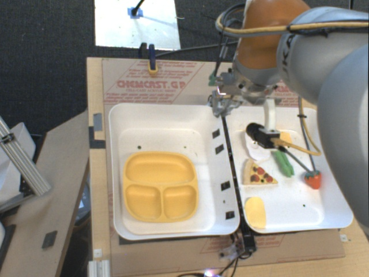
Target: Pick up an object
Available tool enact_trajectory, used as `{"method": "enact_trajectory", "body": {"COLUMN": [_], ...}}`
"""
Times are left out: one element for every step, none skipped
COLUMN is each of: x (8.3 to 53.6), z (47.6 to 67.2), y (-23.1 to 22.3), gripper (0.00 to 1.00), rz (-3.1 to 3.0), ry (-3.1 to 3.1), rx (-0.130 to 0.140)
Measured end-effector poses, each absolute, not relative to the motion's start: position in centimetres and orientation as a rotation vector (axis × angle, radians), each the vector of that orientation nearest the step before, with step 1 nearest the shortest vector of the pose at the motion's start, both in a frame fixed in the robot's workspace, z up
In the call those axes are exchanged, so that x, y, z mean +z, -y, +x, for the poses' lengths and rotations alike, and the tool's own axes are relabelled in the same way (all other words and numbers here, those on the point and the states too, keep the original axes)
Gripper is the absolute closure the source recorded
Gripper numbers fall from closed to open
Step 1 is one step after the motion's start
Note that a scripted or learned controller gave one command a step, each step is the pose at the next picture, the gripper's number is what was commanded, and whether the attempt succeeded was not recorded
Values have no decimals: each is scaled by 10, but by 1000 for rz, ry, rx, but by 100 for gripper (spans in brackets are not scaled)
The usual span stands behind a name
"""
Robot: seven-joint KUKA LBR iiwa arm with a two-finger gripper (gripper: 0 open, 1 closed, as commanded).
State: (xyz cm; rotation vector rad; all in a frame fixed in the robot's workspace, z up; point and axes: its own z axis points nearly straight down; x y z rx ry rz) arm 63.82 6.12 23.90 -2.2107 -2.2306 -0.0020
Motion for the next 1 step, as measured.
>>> {"method": "enact_trajectory", "body": {"x": [223], "z": [640], "y": [-109], "gripper": [100], "rz": [-2214], "ry": [2230], "rx": [-2]}}
